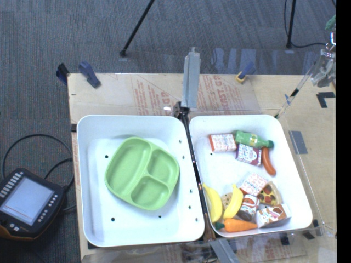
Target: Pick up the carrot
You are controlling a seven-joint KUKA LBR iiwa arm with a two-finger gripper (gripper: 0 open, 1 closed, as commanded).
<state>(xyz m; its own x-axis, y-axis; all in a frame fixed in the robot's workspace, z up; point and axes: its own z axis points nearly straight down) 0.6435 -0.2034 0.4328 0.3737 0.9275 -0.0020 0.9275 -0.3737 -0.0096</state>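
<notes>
Camera view, looking down at a slant on two white bins set side by side. Carrot [237, 224] lying flat near the front edge of the right bin [294, 159], orange body with green top pointing left, just beside two bananas [222, 203] and a cluster of small packets [258, 197]. Farther back in the same bin: green bottle [253, 139], red-and-white packet [222, 142], sausage [268, 161]. Left bin [90, 174] holding a green divided plate [142, 172], tilted slightly. Gripper [326, 64] far off at the upper right, above the bench corner, well apart from the carrot; too small and blurred, cannot tell whether spread or closed. Teach pendant [27, 204] on the floor at left.
</notes>
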